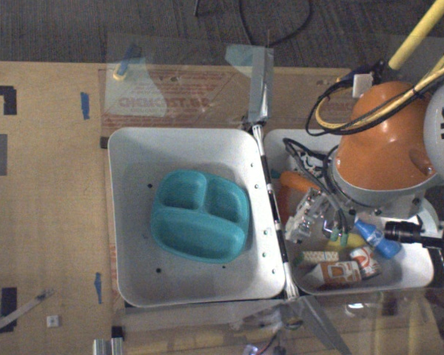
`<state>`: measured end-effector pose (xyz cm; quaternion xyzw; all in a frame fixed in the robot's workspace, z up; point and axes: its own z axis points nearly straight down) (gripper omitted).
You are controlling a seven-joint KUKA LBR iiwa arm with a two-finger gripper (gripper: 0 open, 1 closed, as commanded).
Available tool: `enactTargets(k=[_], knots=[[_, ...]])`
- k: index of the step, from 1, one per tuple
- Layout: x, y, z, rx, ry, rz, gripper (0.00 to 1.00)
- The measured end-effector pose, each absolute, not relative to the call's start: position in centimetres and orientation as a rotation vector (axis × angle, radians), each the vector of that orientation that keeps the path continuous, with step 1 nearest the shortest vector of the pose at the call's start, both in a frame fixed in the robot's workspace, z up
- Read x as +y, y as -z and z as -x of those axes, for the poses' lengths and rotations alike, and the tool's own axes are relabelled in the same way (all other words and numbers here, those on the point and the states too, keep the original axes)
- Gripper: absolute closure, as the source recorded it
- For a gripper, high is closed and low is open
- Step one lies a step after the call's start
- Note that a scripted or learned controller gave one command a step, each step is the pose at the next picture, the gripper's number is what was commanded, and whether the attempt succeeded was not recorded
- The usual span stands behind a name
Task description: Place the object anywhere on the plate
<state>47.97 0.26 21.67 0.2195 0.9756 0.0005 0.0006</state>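
A teal plate (pixel 200 214) with three compartments lies in the left bin (pixel 133 272). My gripper (pixel 311 217) hangs low over the right bin (pixel 418 272), near its left wall, under the orange band of the arm (pixel 385 135). An orange object (pixel 294 185) lies just left of the gripper. Other items sit below it: a red and white packet (pixel 348 271), a blue-capped piece (pixel 377 240) and a small yellow-green bit (pixel 342 238). The arm hides much of that bin.
A metal divider (pixel 260 87) runs up from between the two bins. Cables (pixel 333 117) loop around the arm's wrist. Brown cardboard (pixel 44 220) with blue tape marks covers the bench to the left.
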Motion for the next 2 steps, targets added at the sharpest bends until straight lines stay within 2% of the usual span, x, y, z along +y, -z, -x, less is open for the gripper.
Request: enactTargets(k=[1,2], knots=[[-0.4,-39.1,-50.5,2.942,-0.002,-1.091,1.0],[6.9,-29.2,-48.1,2.979,-0.001,-0.991,1.0]])
